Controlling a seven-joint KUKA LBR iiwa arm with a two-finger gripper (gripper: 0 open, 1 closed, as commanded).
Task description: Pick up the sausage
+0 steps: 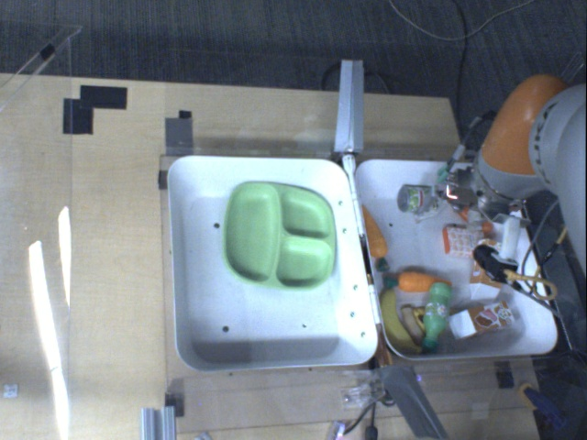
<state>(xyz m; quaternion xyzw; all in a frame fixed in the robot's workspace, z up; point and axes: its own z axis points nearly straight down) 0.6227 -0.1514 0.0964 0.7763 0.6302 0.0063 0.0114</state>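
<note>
1. Although the arm (pixel 541 145) hangs over the right bin (pixel 394 181), I cannot tell the state of the jaws.
2. The sausage (pixel 372 232), seemingly the orange piece, lies against the divider.
3. The wall may block one jaw; the nearby carrot (pixel 415 282) could be taken instead.

Floor: dark grey carpet (pixel 229 16) along the far side, past the desk's edge.
Cable: a thin black cable (pixel 459 12) looped over the carpet at the far right.
Desk: pale wood top (pixel 101 273), matt, with a clear sheet (pixel 37 200) over its left part.
Light: bright streaks (pixel 41 291) glancing off that sheet.
Markings: black tape pieces (pixel 92 104) at the far left.
Fixture: a grey metal rail (pixel 348 108) standing at the far middle.
</note>
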